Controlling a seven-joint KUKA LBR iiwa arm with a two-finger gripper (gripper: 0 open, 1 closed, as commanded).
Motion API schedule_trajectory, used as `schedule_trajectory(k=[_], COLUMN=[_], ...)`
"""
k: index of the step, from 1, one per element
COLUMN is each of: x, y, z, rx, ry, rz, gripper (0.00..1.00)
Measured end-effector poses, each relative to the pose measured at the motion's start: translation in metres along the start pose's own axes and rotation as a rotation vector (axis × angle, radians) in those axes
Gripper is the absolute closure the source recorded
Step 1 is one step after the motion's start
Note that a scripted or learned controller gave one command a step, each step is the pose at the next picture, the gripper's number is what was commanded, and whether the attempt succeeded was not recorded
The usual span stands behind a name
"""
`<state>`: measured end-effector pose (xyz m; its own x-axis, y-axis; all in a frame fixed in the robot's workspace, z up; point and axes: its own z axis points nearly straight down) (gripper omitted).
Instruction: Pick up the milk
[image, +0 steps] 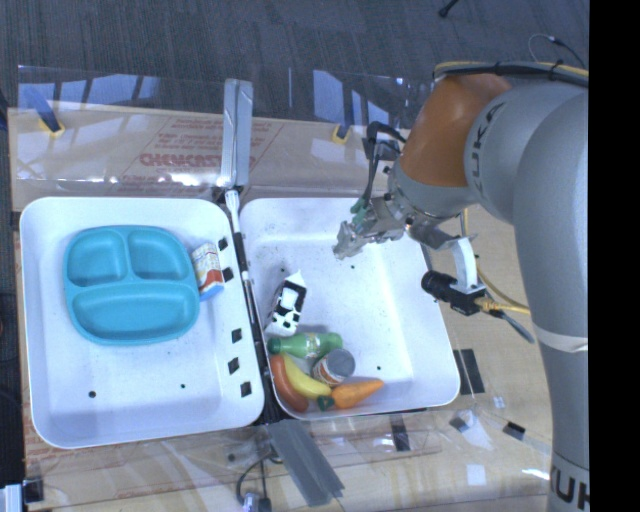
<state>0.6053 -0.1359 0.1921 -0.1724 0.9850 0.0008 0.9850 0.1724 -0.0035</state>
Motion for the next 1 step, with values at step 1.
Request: schedule_trajectory(k=[1], x=[-0.0001], y=[0.0000], z=[0.0000], rx=[0.000], ry=[0.000], rz=[0.000], gripper=[0.00])
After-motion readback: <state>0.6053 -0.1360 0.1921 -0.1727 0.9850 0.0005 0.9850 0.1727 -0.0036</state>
